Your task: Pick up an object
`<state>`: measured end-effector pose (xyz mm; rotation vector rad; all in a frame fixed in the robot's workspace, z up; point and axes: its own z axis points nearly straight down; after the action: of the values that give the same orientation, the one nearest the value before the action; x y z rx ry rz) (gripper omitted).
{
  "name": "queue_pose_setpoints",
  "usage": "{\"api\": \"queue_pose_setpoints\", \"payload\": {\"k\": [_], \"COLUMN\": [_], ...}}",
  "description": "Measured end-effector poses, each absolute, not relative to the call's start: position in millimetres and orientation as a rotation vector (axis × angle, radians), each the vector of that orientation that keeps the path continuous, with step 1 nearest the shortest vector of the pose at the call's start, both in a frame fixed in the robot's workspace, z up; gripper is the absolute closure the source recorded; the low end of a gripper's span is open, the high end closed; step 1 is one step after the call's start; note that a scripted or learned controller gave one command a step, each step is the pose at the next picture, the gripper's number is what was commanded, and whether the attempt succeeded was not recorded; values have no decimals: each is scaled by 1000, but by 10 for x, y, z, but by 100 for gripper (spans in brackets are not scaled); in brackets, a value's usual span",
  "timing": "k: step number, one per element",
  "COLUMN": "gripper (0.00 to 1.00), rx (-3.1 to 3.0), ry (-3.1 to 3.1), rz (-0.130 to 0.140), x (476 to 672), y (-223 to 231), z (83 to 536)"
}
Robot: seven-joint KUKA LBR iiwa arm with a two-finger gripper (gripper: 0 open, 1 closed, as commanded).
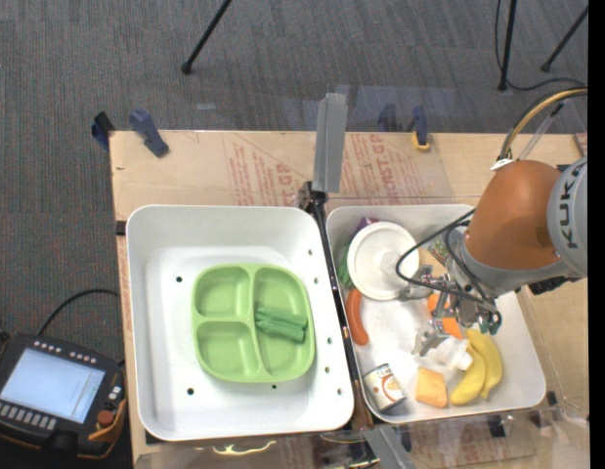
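My gripper (437, 338) hangs low in the right bin (530, 360), below the orange wrist band. It is just above a small white object (453, 358) and beside a yellow banana (482, 363). Small orange pieces (435, 302) show right by the gripper; I see nothing clearly held. Also in this bin are an orange-yellow wedge (431, 389), a small labelled can (384, 387), a long orange-red piece (357, 319) by the left wall, and a white bowl (378, 260) at the back.
The left bin (148, 291) holds a green divided plate (245, 325) with a dark green object (281, 322) on it. A grey upright post (329, 147) stands behind the divider between the bins. A teach pendant (50, 384) lies on the floor at the left.
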<state>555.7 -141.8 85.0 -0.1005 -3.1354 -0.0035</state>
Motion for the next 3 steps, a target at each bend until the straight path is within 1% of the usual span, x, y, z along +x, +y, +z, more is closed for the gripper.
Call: {"api": "queue_pose_setpoints", "payload": {"k": [1, 2, 3], "gripper": [100, 0, 100], "rx": [-88, -86, -76], "ry": [-3142, -3141, -3144], "rz": [-3, -3, -3], "x": [5586, 5584, 5598], "y": [-1392, -1387, -1374], "z": [972, 967, 1068]}}
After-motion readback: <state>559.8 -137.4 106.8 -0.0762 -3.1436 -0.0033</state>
